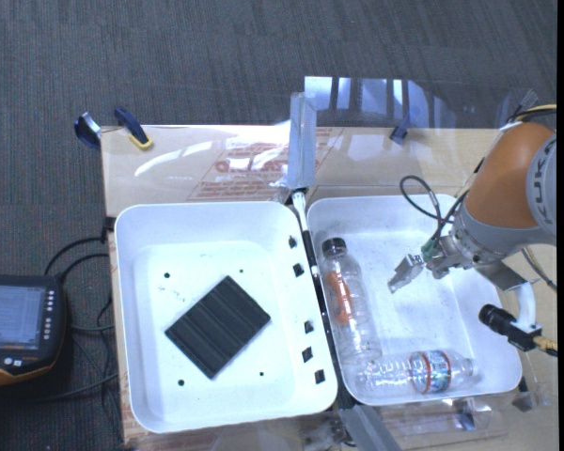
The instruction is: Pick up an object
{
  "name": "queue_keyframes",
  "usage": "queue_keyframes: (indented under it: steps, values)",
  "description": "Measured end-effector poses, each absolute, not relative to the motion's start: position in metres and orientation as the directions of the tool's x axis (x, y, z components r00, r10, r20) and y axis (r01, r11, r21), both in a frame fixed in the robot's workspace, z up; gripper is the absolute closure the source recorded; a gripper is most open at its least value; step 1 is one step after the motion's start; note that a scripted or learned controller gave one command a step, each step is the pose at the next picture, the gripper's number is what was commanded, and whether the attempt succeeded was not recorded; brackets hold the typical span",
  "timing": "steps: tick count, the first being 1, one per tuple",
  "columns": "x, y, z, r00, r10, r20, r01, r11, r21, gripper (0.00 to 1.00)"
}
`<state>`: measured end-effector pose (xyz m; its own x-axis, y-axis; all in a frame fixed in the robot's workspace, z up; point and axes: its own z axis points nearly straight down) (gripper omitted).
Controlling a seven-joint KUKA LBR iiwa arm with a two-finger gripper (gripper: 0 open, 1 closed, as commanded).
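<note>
Gripper [406, 272] above right bin [395, 209], two bottles [346, 299].

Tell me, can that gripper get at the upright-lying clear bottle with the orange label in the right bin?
Probably yes. The gripper hangs over the right bin, just beside the bottle with the orange label, which lies uncovered along the bin's left wall. The wall beside it may hamper the grasp.
</note>
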<state>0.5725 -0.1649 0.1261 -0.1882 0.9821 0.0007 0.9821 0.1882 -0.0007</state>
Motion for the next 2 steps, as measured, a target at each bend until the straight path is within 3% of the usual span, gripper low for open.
queue_keyframes:
  steps: [1, 2]
  values:
    - [0.549, -0.117, 0.091, -0.119, 0.993, -0.019, 0.993, 0.119, 0.007, 0.00]
    - [0.622, -0.115, 0.091, -0.284, 0.959, -0.025, 0.959, 0.284, -0.004, 0.00]
